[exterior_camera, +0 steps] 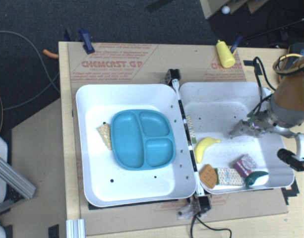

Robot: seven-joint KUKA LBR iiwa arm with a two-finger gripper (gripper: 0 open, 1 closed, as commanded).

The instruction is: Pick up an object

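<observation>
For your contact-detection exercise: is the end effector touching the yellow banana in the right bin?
Apart. The camera view shows bare white bin floor between the end effector and the banana, which lies lower left of it.

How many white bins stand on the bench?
2: the left bin holds a blue plate; the right bin holds a banana.

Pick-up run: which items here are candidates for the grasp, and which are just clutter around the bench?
Job: gripper; in the right bin: banana, cookie, purple packet.

Lying about: blue divided plate in the left bin, yellow bottle, blue clamp.
</observation>
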